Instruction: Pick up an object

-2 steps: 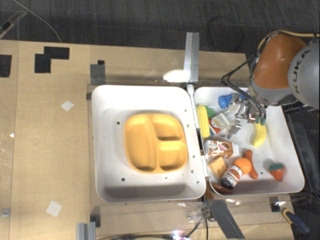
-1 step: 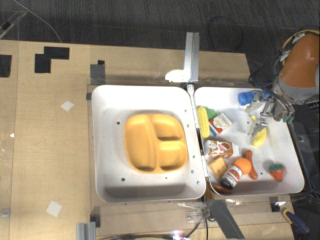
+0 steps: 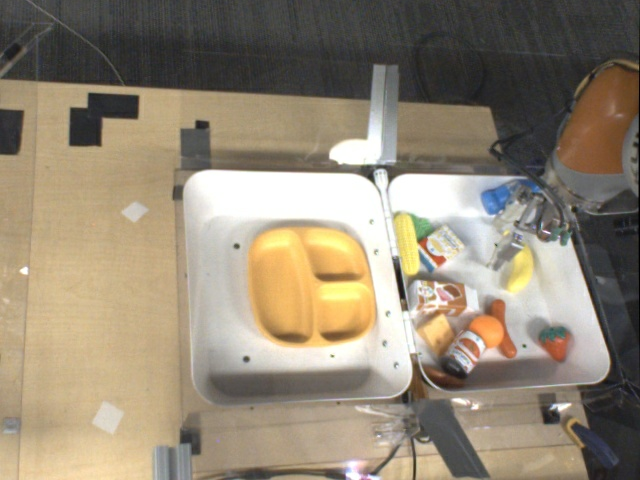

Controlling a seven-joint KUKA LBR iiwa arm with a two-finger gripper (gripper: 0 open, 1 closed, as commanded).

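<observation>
The right bin (image 3: 590, 313) holds several toy foods. Along its left wall lies a yellow corn cob (image 3: 405, 242), with a small red and white packet (image 3: 440, 247) beside it. A yellow banana (image 3: 520, 272) lies in the middle right and a blue object (image 3: 494, 199) at the back. Near the front are an orange (image 3: 484, 328), a carrot (image 3: 503, 330), a dark bottle (image 3: 464, 352), a brown snack packet (image 3: 440, 296) and a strawberry (image 3: 556, 341). My gripper (image 3: 510, 251) hangs low over the bin's back right, just above and left of the banana's upper end.
A yellow divided tray (image 3: 308, 282) lies in the left bin (image 3: 215, 298). A metal post (image 3: 384, 113) stands behind the seam between the bins. The arm's orange band (image 3: 598, 128) is above the right bin's back right corner.
</observation>
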